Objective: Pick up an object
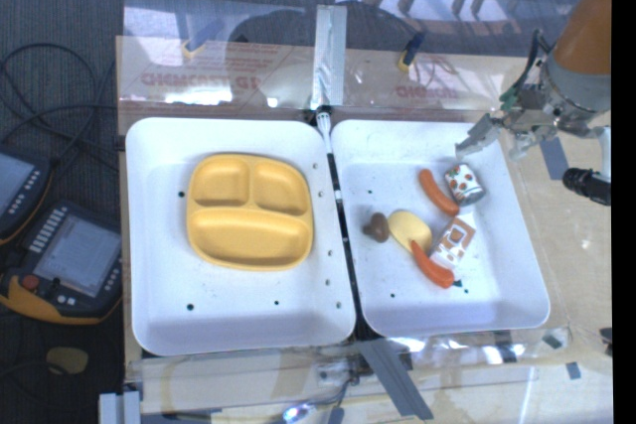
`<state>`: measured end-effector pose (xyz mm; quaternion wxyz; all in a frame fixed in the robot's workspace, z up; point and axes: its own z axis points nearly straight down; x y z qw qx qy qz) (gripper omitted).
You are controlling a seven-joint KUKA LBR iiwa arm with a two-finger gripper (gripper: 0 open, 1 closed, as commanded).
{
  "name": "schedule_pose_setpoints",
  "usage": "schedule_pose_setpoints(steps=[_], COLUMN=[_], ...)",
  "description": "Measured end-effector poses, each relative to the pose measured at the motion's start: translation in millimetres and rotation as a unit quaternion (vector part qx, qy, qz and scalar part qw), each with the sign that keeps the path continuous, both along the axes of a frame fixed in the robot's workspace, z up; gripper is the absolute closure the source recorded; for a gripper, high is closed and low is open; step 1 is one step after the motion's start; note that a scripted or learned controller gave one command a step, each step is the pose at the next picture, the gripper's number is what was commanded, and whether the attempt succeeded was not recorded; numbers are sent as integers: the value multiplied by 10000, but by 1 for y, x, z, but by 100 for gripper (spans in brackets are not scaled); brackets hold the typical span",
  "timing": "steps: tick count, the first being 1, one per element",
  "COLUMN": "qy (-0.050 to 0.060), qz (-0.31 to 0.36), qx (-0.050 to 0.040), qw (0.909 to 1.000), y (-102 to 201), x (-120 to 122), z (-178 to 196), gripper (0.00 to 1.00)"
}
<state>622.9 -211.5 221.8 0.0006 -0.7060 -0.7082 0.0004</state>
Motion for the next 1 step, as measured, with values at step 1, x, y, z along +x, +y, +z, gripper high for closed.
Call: schedule_pose_setpoints(steps=[1], qy=[-11], qz=[14], qx=[1], qw=[10000], y=[3], x=[12], z=[-119], gripper=[0])
